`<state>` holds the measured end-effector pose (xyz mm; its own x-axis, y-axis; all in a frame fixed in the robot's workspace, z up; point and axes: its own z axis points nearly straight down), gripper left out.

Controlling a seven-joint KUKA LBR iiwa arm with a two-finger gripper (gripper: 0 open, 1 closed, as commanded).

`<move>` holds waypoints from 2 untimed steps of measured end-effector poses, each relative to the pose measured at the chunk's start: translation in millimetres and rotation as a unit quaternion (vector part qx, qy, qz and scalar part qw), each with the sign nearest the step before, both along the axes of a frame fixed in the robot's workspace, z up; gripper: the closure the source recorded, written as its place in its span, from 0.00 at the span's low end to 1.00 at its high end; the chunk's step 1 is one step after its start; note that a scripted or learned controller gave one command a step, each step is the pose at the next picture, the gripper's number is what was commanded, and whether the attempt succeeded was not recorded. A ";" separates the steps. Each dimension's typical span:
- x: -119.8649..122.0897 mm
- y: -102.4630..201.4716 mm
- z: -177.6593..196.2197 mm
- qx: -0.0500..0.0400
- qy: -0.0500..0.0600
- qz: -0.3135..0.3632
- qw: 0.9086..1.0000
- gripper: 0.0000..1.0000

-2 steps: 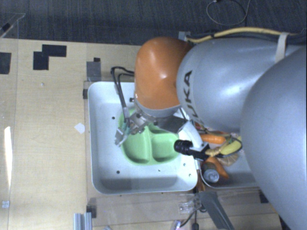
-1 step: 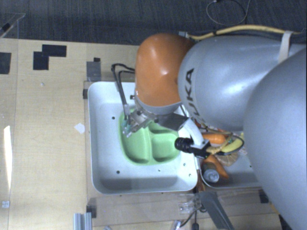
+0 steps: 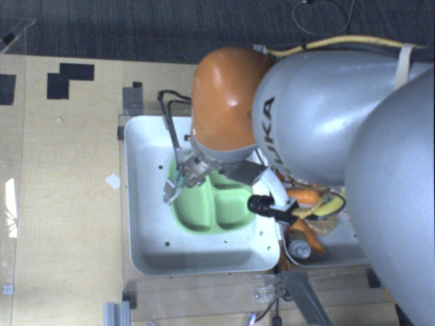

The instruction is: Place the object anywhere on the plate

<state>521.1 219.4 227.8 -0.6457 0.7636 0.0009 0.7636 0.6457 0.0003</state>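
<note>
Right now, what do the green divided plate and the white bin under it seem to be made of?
The light green divided plate looks like moulded plastic with a satin finish: uniform colour, rounded compartment ridges and soft highlights. The shallow white bin appears to be plastic or painted metal, smooth and semi-glossy, with rounded corners and small dark holes in its floor; the view leaves that open.

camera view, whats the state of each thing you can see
green divided plastic plate: flat in the left white bin, partly covered by the arm
hand: low over the plate's left edge
orange carrot: lying in the right bin, beside a yellow banana
</note>
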 end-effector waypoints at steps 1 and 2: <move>2.5 0.0 7.9 0.000 0.000 0.000 1.000 1.00; 2.4 0.0 7.9 0.000 0.000 0.000 1.000 0.00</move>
